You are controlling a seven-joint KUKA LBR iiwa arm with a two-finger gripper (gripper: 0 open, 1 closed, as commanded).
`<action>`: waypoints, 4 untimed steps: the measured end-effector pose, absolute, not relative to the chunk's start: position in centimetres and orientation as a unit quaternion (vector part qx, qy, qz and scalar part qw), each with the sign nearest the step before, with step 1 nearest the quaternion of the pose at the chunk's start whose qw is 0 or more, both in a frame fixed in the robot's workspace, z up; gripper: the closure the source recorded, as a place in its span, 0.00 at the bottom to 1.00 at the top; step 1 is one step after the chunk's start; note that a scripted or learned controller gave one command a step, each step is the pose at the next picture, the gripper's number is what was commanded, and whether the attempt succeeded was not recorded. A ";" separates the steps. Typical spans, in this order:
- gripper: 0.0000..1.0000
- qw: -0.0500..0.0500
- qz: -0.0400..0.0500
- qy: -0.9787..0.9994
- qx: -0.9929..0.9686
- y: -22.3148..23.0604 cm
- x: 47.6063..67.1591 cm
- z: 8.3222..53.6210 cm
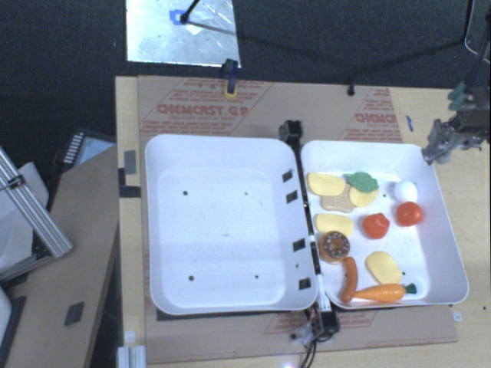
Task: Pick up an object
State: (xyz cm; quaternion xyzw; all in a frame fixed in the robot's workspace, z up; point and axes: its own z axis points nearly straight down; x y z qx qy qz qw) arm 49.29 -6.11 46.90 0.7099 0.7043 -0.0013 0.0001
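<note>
The gripper (pixel 439 146) is parked off the upper right corner of the right bin (pixel 445 240), over the bench (pixel 322 98). Whether it's wide or narrow can't be told from here, and nothing is seen in it. The toy food is all piled in that right bin: tomato (pixel 409 214), white egg (pixel 405 191), carrot (pixel 379 293), donut (pixel 335 244). The left bin (pixel 165 228) sits just beside it.

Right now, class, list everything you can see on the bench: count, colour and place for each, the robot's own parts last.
Bins: 2, white, side by side; left bin, right bin.
Tomatoes: 2, red, right bin's middle.
Egg: 1, white, right bin's far side.
Carrot: 1, orange, right bin's near edge.
Sausage: 1, orange-red, beside the carrot.
Doughnut: 1, brown, near the divider.
Leaf: 1, green, far side.
Gripper: 1, grey, above the right bin's far right corner.
</note>
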 end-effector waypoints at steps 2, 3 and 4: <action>1.00 -0.002 -0.001 0.709 0.705 -1.8 48.6 43.0; 1.00 0.005 0.006 0.710 0.704 1.8 48.7 54.2; 1.00 -0.003 -0.003 0.710 0.704 6.9 48.6 42.8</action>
